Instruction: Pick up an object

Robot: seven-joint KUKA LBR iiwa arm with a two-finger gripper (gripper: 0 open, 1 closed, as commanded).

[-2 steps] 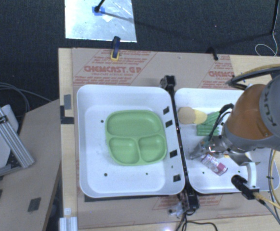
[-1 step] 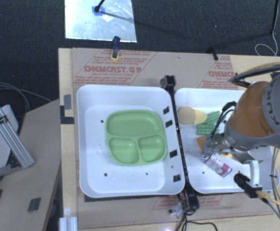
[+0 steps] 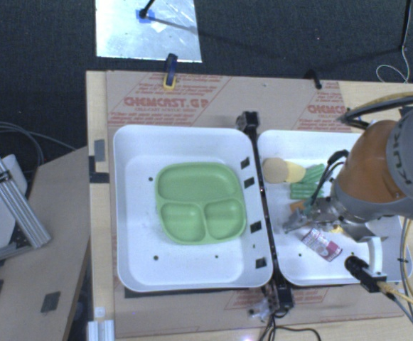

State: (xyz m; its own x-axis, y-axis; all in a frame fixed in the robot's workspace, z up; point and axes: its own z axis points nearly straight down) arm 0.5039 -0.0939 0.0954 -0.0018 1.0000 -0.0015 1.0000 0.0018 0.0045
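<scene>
Over the right bin (image 3: 277, 144) the arm (image 3: 387, 169) bends down low, and its claw (image 3: 302, 219) sits right among the small things there. I cannot tell how the claw is set. It looks like the reaching step, with nothing lifted yet. Just beside the claw lie a green thing (image 3: 307, 183), a pale round thing (image 3: 276, 169) and a small packet (image 3: 321, 245). Next, the claw should settle on one thing and grab it. Left of that bin, a green tray (image 3: 199, 201) rests in the other bin (image 3: 131, 190).
</scene>
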